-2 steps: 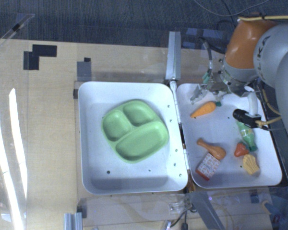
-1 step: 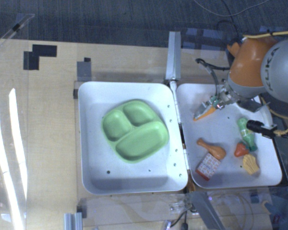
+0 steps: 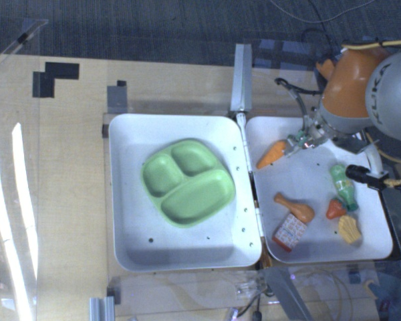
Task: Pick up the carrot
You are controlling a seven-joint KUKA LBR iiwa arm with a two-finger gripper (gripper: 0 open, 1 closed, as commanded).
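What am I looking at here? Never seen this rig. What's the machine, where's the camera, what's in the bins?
One fixed camera looks down at a slant on a wooden bench. The grey robot arm with an orange band reaches in from the right. Its two-finger gripper is right at the orange toy carrot, its target, in the right white bin; whether it grips is unclear. That bin also holds a brown toy drumstick, a red-and-white small box, a green bottle-like toy, a red toy and a yellow toy. The left white bin holds a green divided plate.
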